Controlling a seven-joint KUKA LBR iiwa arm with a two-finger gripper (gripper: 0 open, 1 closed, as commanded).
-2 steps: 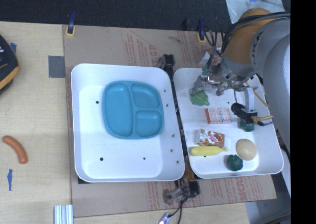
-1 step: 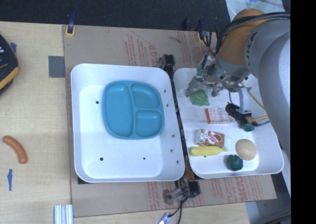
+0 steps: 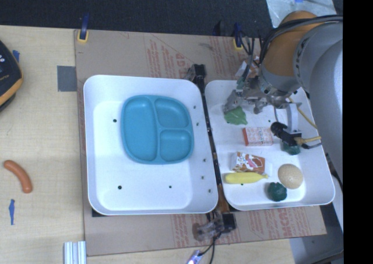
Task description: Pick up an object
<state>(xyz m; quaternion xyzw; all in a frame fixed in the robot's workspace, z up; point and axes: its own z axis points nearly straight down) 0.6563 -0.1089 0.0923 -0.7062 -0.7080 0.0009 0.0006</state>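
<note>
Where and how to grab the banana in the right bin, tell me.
Grip the banana across its middle, coming straight down from above. It lies flat and runs left to right, so its narrow width suits the fingers. The packet touches its far side and the dark green ball sits by its right end, so stay central.

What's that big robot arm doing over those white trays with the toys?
The robot arm reaches in over the right bin, trying to pick something up. Its gripper hangs at the far end of that bin, right above a green toy. Nearer in the same bin lie a small red box, a snack packet, a yellow banana, a tan ball and a dark green toy. The left bin holds a blue divided plate.
</note>
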